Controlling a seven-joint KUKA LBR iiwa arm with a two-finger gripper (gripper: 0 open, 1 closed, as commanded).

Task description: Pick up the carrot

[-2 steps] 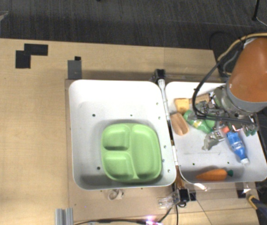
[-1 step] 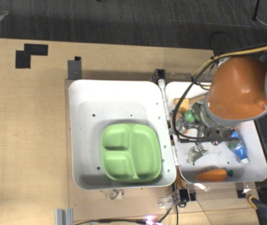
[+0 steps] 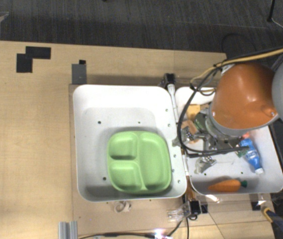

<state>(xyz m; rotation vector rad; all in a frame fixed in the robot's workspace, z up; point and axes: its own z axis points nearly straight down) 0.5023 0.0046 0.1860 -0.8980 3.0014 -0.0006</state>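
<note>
Hovering: end effector (image 3: 204,164) above carrot (image 3: 225,185) | right bin (image 3: 275,176)

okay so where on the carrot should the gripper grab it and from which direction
Grip the carrot around its orange middle, coming straight down from above. It lies flat and lengthwise along the right bin's near wall, green top toward the right, so the fingers should probably close across its narrow width, with one finger slipping between carrot and wall.
</note>
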